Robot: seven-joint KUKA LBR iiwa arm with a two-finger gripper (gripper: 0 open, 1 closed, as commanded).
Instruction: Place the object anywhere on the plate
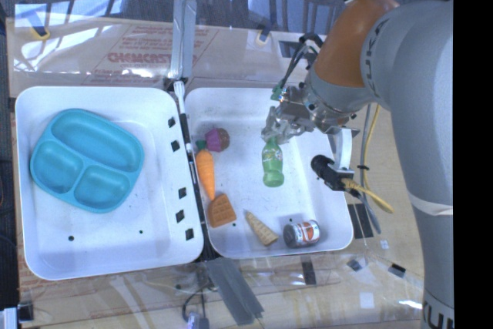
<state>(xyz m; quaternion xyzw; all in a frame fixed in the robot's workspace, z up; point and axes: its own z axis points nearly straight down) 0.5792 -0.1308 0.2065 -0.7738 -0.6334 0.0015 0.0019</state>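
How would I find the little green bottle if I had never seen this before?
Look in the right bin, the one full of toy food, not the left bin with the blue plate. Just under the gripper hangs a green bottle, upright. It is the only green thing there.

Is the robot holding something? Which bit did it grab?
Yes, the pincer holds the green bottle by its top, near the cap, and the bottle hangs below it.

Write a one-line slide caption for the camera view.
Hand at the top of a green bottle in the right bin; blue plate waits in the left bin.
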